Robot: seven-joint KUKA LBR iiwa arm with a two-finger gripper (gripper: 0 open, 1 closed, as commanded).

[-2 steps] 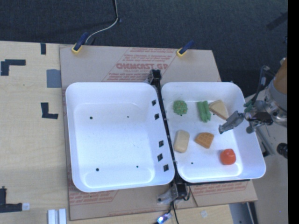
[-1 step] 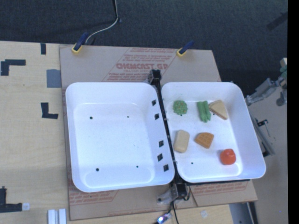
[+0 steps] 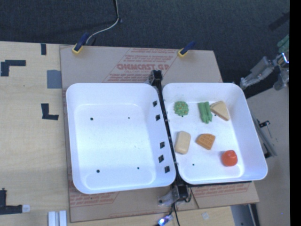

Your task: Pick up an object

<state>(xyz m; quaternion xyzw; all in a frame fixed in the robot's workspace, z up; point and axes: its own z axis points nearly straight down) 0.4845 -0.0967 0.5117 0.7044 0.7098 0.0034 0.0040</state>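
The right bin holds several toy foods. A green broccoli head lies near the divider, with a green bean pod and a tan wedge to its right. Below them sit a beige bread roll and an orange chunk. A red tomato rests near the front right corner. My gripper hangs at the view's right edge, just outside the right bin's back right corner, apart from every object. Nothing is seen in its grasp.
The left bin stands beside the right one, joined along a black clipped seam. Both rest on a cardboard sheet clamped at the back. A cable runs behind the bench.
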